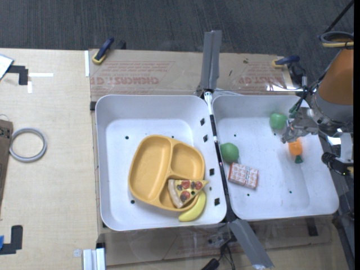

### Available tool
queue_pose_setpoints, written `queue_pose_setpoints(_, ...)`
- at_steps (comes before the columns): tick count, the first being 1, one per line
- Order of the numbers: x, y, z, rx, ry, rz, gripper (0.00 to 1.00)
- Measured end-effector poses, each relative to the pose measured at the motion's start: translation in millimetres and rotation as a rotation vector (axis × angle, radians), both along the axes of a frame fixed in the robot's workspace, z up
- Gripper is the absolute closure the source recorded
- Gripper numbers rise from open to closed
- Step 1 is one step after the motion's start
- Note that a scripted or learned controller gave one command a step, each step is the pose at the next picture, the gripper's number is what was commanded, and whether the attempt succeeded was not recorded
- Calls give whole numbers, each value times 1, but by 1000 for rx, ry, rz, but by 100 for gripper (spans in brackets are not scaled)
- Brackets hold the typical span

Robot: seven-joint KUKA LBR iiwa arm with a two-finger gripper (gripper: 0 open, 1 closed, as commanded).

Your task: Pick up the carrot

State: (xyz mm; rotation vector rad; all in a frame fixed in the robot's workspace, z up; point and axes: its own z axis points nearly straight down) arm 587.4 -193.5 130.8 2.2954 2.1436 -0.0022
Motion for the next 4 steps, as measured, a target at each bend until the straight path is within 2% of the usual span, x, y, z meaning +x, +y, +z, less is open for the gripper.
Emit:
queue_pose_setpoints(1,0,0,0,0,0,0,0)
queue_pose_setpoints(2,-8,-18,-39,9,0,160,0)
queue_pose_setpoints(3,-8,-19,-29,5,-1,158,100)
queue_pose_setpoints(4,10,-29,69,0,1,-191,100)
